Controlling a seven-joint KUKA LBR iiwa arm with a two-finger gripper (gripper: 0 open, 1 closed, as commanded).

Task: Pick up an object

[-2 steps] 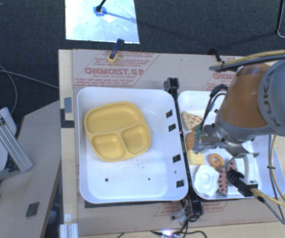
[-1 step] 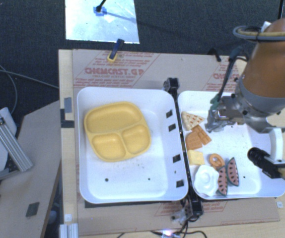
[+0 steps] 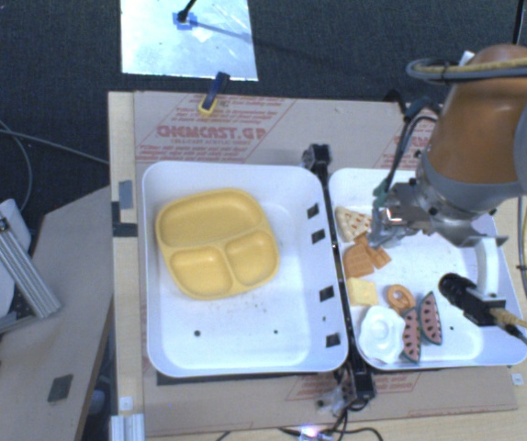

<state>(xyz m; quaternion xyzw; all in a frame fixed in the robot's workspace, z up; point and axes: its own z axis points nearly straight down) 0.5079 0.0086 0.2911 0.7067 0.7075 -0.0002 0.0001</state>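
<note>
Where the hand (image 3: pixel 380 231) hovers, cracker (image 3: pixel 365 259) just below

fixed overhead camera, slanted down on both bins (image 3: pixel 245 177)

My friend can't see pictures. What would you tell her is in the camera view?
A grey and orange robot arm reaches from the right into the right bin, its gripper low over toy food. More toy food lies along that bin's left and front. The left bin holds a yellow tray with three compartments.
</note>
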